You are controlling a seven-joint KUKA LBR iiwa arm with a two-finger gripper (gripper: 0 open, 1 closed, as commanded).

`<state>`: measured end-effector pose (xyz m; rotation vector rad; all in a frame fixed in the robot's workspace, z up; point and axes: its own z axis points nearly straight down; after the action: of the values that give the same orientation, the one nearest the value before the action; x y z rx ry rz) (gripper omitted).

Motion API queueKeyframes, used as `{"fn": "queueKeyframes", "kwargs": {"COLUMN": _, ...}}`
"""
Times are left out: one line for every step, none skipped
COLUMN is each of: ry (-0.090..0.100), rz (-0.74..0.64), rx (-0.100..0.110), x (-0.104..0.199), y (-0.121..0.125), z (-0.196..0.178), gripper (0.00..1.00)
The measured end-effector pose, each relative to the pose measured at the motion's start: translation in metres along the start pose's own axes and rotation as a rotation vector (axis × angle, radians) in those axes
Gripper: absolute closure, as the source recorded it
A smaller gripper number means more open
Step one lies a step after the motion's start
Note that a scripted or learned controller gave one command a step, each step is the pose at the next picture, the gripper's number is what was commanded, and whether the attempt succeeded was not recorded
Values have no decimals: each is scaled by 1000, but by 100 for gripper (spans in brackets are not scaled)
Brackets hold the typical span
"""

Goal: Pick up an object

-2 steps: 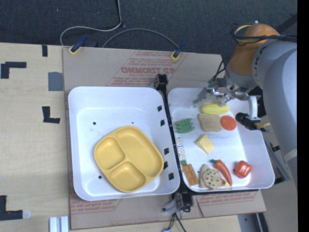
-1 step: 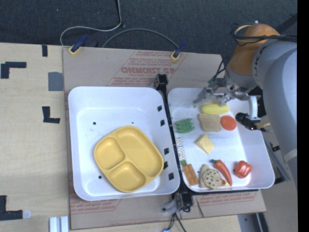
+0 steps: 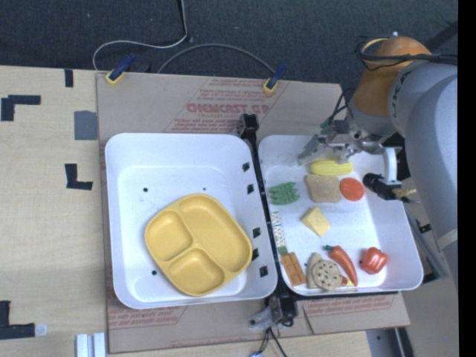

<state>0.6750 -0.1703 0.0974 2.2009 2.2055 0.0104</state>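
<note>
My gripper (image 3: 329, 152) hangs over the far end of the right bin (image 3: 394, 233), just beyond a yellow corn cob (image 3: 331, 168). Its fingers stand open, one towards the left (image 3: 309, 155) and one towards the right, with nothing between them. Close in front of the cob lie a tan bread slice (image 3: 323, 189) and a red tomato (image 3: 352, 190). Further items in this bin are a green leafy piece (image 3: 283, 193), a yellow cheese wedge (image 3: 316, 220), a carrot (image 3: 342, 262), a red pepper (image 3: 373, 259), a cookie (image 3: 324, 274) and an orange cracker (image 3: 292, 268).
The left bin (image 3: 134, 162) holds a yellow divided plate (image 3: 197, 242). The arm's grey body (image 3: 439, 125) and orange band (image 3: 383, 80) reach in over the right bin's far right corner. A cable (image 3: 178, 21) runs behind the bins.
</note>
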Motion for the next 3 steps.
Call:
{"fn": "queueKeyframes", "kwargs": {"ry": 10, "rz": 1, "rx": 22, "x": 3, "y": -7, "z": 12, "gripper": 0}}
{"fn": "queueKeyframes", "kwargs": {"ry": 13, "rz": 11, "rx": 31, "x": -58, "y": -123, "z": 2, "gripper": 0}}
{"fn": "queueKeyframes", "kwargs": {"ry": 14, "rz": -6, "rx": 18, "x": 15, "y": -58, "z": 11, "gripper": 0}}
